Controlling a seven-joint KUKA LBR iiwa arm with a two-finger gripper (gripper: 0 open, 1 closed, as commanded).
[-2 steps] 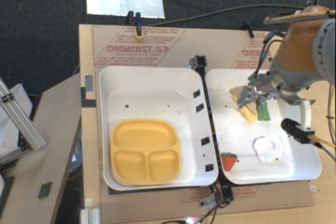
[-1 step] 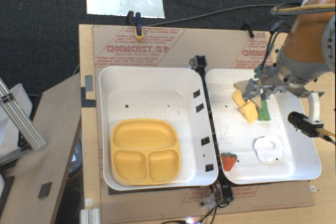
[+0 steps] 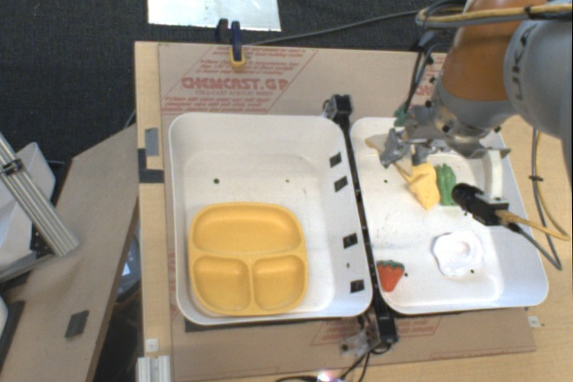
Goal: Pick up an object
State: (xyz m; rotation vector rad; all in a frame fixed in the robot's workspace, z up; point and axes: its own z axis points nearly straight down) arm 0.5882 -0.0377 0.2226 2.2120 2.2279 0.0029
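Maybe the best thing to pick is the lumpy yellow toy (image 3: 424,185). It lies near the far edge of the right white plastic bin (image 3: 506,282), touching a small green toy (image 3: 446,176). The grey metal fingers (image 3: 398,149) hang just beside it, toward the bin's far left corner. I cannot tell if they are open or shut. They should move over the yellow toy, go straight down and squeeze gently, because it looks soft and bumpy.

Two white bins were counted, the left bin (image 3: 260,165) and the right bin (image 3: 501,282). One yellow divided plate (image 3: 248,257), one yellow piece (image 3: 425,186), one green piece (image 3: 445,177), one red strawberry (image 3: 390,275) and one white round piece (image 3: 457,253) were counted.
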